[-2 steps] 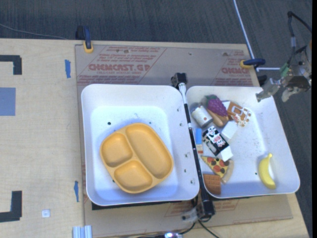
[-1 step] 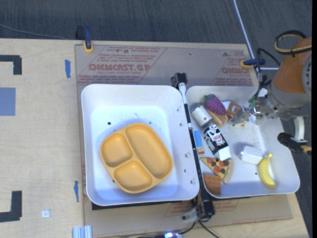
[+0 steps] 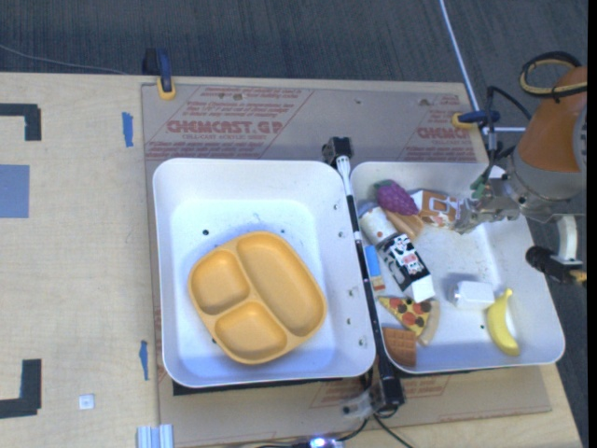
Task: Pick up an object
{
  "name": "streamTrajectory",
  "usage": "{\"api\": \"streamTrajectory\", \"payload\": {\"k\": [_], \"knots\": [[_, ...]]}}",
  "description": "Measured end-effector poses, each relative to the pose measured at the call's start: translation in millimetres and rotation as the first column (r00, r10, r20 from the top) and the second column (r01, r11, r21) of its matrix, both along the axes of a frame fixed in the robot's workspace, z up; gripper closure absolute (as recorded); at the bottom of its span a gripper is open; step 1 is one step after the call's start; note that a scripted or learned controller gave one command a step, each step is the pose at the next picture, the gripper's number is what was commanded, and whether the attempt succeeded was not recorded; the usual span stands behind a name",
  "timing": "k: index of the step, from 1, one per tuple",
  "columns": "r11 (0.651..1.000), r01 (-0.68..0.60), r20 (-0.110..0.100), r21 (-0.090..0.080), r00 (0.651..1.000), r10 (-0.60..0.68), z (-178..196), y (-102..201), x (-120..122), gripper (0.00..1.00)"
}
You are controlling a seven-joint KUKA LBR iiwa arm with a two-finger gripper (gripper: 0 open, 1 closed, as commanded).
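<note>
The two white bins, the left one (image 3: pixel 177 250) and the right one (image 3: pixel 532 278), look like smooth plastic with a soft sheen. The yellow divided plate (image 3: pixel 256 297) is matt plastic, evenly coloured. The banana (image 3: pixel 502 323) has a glossy, toy-like skin. Under the bins lies brown cardboard (image 3: pixel 233 119), dull and printed in red, on a pale wood-grain desk (image 3: pixel 65 278). The floor (image 3: pixel 280 17) is dark, finely ribbed carpet. The tool (image 3: pixel 466 215) looks like bare grey metal.
</note>
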State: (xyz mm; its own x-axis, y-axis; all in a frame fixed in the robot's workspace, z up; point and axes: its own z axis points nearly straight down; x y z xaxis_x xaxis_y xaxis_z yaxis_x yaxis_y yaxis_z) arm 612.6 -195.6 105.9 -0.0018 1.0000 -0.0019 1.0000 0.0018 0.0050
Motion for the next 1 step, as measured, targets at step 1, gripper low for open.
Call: {"api": "streamTrajectory", "payload": {"k": [1], "knots": [[1.000, 0.002, -0.006, 0.003, 1.000, -0.002, 49.0, 39.5, -79.3, 1.00]]}}
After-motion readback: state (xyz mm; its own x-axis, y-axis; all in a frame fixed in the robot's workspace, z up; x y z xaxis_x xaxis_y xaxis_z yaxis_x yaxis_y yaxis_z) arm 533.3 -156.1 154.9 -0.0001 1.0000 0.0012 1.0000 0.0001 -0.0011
